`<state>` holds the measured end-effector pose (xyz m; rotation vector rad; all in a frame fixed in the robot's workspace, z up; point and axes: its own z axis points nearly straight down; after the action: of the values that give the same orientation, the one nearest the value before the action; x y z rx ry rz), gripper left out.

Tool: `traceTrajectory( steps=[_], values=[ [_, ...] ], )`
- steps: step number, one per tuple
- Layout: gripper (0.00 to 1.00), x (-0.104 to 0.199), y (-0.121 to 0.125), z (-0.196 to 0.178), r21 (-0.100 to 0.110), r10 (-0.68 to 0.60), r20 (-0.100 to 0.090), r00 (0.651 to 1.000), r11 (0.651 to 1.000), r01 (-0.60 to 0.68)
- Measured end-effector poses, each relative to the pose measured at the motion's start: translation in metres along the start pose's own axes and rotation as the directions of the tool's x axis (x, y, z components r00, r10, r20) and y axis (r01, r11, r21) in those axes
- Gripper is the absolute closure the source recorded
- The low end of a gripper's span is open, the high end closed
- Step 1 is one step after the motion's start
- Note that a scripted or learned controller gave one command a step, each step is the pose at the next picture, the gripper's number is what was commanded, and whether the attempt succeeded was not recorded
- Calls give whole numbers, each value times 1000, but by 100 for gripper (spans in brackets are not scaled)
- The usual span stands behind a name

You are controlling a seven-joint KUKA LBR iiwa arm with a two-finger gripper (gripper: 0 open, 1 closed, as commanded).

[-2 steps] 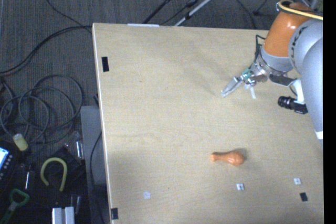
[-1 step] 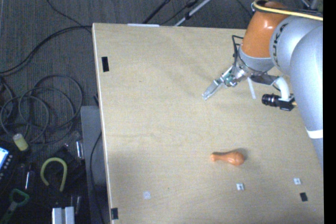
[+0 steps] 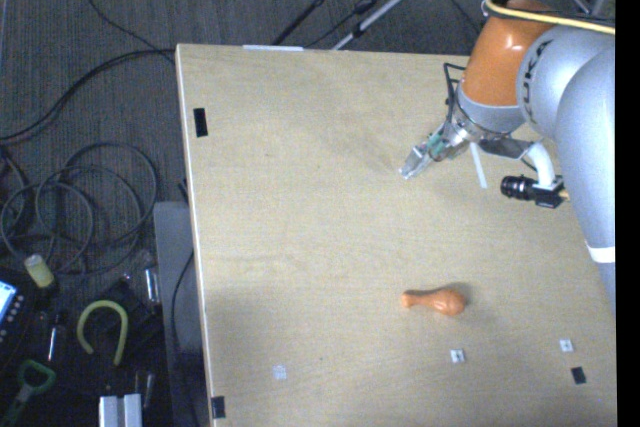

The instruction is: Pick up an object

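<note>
Nearest my camera, the orange pear-shaped object lies flat on the tabletop, well apart from the pincer above and beyond it. I cannot tell the pincer's state; nothing visible in it.

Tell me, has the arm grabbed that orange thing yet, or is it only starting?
Only starting, it seems. Done: nothing by the look of it; the orange object lies alone on the wooden surface. In hand: the gripper hangs above the board, well away from the object, with nothing visible between its fingers. Left: moving over the object, coming down, closing on it and lifting.
</note>
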<state>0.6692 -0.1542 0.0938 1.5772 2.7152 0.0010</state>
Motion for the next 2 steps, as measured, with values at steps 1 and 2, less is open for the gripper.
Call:
traceTrajectory(
  steps=[1,2],
  values=[
    [100,22,12,-59,1,185,-1,983,983,-185],
    [100,-7,-44,-8,2,-94,-2,996,996,94]
  ],
)
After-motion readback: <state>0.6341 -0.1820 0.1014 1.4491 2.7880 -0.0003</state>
